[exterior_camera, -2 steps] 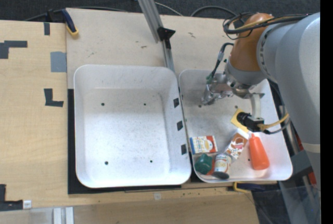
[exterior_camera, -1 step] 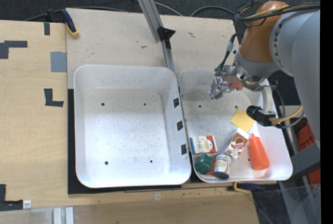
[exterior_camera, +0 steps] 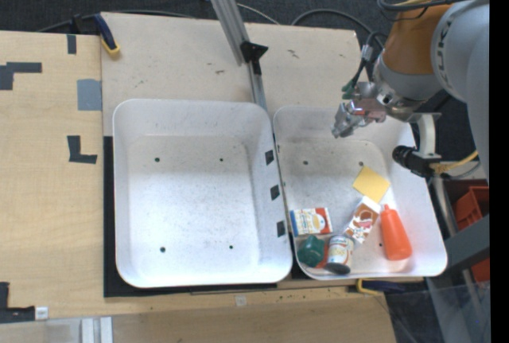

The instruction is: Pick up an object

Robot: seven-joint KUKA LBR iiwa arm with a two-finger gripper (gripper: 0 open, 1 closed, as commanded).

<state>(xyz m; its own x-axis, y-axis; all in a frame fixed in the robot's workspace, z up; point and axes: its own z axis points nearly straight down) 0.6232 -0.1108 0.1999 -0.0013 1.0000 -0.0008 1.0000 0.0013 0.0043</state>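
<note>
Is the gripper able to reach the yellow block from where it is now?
Probably yes. The gripper hangs over the right bin, and the yellow block lies apart, nothing covering it.

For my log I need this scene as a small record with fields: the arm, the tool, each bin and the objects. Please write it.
arm: reaches in from the right, over the right bin's far edge
tool: above the far part of the right bin, apart from all objects
right bin contents: yellow block, orange bottle, white carton, snack packet, green object, small can
grouping: objects lie in the near half of the bin
left bin: white, beside the right bin
held: nothing seen
</note>
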